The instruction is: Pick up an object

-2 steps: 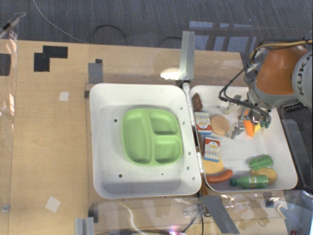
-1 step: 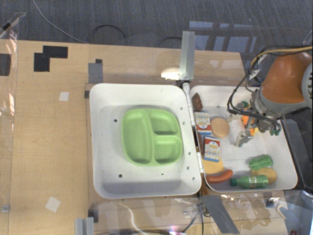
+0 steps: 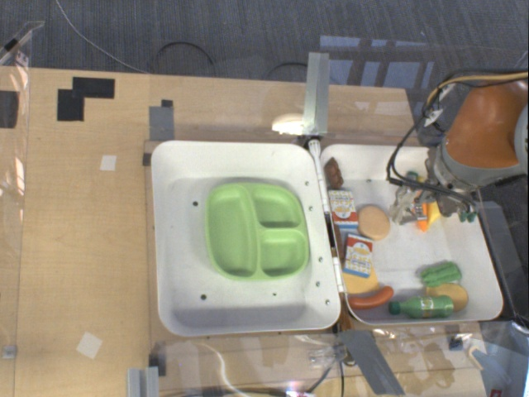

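The claw (image 3: 426, 208) hangs low in the right bin (image 3: 488, 255) at about two o'clock, its fingers masked by cables and wrist, so I cannot tell their spread. A small orange object (image 3: 427, 216) sits right at it, partly hidden. A green compartment tray (image 3: 254, 230) lies in the left bin (image 3: 173, 222). A green bottle (image 3: 424, 307) lies at five o'clock.
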Robot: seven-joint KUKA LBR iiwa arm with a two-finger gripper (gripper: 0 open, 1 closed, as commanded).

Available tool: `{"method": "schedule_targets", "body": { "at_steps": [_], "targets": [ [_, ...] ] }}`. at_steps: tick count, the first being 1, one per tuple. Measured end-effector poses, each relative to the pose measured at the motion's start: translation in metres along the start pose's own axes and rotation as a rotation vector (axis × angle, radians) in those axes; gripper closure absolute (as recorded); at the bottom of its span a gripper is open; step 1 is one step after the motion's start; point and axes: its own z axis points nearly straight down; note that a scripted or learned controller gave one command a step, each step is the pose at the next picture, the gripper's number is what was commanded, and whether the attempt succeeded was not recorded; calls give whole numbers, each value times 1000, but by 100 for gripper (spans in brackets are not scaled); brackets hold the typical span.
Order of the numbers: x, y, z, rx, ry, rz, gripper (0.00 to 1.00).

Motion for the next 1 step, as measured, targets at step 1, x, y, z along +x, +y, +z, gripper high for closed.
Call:
{"method": "schedule_targets", "body": {
  "at_steps": [1],
  "targets": [
    [-44,-28,-162,0,9,-87,100]
  ]
}}
